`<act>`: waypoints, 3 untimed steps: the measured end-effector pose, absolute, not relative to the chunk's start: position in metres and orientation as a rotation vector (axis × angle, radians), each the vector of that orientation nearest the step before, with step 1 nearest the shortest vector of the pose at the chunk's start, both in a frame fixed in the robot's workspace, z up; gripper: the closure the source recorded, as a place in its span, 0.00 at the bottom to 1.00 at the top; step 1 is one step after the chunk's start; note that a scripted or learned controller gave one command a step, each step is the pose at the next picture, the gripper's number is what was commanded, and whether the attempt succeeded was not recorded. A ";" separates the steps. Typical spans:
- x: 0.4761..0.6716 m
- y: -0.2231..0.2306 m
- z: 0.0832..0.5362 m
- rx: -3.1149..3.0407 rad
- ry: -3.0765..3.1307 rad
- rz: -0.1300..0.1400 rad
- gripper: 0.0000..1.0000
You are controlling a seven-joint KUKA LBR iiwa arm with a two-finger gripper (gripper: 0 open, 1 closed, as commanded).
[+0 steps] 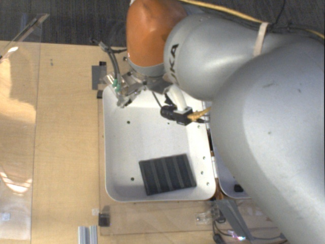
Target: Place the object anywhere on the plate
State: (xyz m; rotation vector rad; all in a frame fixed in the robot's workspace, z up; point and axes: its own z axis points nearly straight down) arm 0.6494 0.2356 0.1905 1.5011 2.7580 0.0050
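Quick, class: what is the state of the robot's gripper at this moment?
Gripper: cannot be told; it sits at the far left corner of the white bin, under the orange band, away from the dark ribbed block.

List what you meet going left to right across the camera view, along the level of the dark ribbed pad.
Bare light wooden bench top → white shallow bin's left wall → dark ribbed rectangular pad → large grey robot arm.

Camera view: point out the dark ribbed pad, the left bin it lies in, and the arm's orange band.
Dark ribbed pad [167,174], camera view, middle of its grooved top.
Left bin [147,136], camera view, bare white floor.
Orange band [147,29], camera view, its rounded upper surface.
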 end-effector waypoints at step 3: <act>0.628 0.235 0.220 2.513 1.884 0.008 1.00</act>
